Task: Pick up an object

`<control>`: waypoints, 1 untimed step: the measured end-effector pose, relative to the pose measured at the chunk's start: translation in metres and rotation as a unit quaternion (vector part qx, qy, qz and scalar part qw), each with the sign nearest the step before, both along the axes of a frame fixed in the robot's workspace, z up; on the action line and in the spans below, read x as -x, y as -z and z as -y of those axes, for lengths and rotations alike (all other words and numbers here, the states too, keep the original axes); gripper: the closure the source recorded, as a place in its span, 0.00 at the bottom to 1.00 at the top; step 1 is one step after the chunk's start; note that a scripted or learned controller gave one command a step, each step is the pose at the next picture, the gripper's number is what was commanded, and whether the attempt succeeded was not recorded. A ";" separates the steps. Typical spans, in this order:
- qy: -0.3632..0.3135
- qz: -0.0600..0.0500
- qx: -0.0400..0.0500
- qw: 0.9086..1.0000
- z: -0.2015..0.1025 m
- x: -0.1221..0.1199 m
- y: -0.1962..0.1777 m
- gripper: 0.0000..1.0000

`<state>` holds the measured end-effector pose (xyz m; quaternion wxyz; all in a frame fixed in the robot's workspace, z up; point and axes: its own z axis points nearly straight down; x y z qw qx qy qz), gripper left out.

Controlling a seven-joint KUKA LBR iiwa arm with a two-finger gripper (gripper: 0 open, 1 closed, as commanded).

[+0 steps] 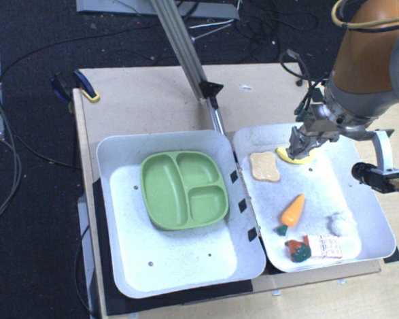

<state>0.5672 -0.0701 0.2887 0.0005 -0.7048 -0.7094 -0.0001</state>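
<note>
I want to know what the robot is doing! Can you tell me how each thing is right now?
gripper: down on the yellow thing
yellow thing: flat, partly under the gripper
bread slice: lying flat
carrot: lying tilted
green plate: right side up, in the left bin

A green divided plate (185, 189) sits in the left white bin (125, 263) on a wooden table (141, 101).
Black cables (28, 147) trail across the dark floor beside the table; a grey metal pole (181, 41) slants over its far edge.
</note>
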 end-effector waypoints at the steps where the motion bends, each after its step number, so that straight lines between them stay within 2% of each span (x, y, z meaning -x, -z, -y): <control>1: 0.000 -0.001 0.000 1.000 -0.041 0.021 0.015 1.00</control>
